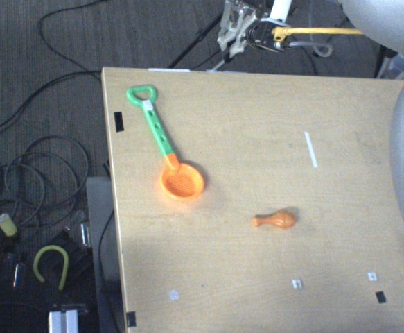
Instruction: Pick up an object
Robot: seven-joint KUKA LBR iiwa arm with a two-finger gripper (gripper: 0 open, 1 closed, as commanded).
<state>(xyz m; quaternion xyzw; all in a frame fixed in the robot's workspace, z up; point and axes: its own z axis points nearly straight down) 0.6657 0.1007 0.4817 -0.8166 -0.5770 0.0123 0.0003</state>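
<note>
While the gripper (238,32) hangs up past the far edge of the wooden board (257,269), can't tell what state it's in. Nothing's been picked up yet. The green-handled orange strainer spoon (168,148) and the little orange drumstick toy (276,220) both lie flat, well apart. Whole job's left.

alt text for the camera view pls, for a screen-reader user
A tan board carries a green-handled toy strainer with an orange bowl at left and a small orange drumstick-shaped toy nearer the middle. The gripper hangs beyond the board's far edge, above dark carpet.
</note>
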